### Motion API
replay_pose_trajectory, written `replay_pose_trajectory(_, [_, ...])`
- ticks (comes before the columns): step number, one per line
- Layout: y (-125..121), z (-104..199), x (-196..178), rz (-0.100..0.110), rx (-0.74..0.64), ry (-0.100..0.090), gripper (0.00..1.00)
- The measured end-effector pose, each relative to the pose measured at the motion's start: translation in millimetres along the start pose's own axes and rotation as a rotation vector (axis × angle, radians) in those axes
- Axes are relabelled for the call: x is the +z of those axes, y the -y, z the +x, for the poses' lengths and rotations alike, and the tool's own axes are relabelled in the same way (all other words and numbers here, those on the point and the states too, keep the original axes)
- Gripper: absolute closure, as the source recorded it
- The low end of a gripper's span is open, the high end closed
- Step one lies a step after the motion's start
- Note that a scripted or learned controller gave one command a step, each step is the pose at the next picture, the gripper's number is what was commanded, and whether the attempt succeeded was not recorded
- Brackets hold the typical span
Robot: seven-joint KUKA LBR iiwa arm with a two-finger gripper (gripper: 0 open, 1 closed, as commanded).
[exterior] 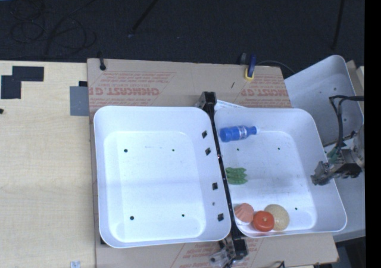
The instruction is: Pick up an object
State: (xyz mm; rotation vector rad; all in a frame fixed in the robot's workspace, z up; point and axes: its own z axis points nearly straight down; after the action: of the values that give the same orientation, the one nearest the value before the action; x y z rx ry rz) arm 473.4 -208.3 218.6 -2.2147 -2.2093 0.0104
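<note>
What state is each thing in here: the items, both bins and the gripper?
Blue bottle: lying on its side, far end of the right bin.
Green item: lying flat near the divider.
Red round item: resting in the near corner, touching the pink item and the tan item.
Left bin: sitting level, beside the right bin.
Gripper: at the right bin's right rim, holding nothing visible.

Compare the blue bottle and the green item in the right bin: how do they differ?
The blue bottle is longer and lies on its side near the bin's far wall; the green item is smaller, flatter and sits nearer the bin's middle. The bottle has a pale cap end; the green item is one colour. Both lie near the divider, apart from the gripper.
</note>
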Motion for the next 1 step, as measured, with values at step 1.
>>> replay_pose_trajectory(1, [-1.7, -0.6, -7.5, -0.011, 0.0, 0.004, 0.0])
